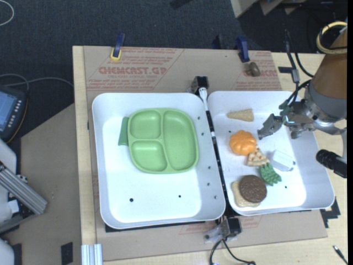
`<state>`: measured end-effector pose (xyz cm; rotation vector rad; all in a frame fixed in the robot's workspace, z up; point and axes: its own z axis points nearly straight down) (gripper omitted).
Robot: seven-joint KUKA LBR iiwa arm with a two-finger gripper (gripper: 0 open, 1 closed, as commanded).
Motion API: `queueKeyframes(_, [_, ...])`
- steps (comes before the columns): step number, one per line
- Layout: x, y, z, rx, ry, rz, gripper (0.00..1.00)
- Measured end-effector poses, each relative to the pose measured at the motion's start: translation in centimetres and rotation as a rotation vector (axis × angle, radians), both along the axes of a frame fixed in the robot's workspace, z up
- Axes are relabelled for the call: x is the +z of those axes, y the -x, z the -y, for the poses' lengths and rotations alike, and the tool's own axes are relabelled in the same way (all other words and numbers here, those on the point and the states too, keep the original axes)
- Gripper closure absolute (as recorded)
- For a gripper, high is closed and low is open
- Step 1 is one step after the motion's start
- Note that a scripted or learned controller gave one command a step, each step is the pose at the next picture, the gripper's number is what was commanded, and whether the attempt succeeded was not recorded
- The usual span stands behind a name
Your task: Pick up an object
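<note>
White bins sit side by side on your bench (88,148); take the right bin (309,195) as landmark. The green divided plate (162,139) lies left of it. Inside it, your tool (268,127) hangs open, holding nothing, just right of the orange pumpkin (242,142).

Grey arm (325,101), orange band (333,73), dark metal claw (269,128).
</note>
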<state>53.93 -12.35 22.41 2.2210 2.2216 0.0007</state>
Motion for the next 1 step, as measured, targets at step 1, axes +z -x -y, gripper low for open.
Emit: queueKeyframes(1, [-6.07,-0.06,-0.85,0.000,-0.003,-0.009,0.00])
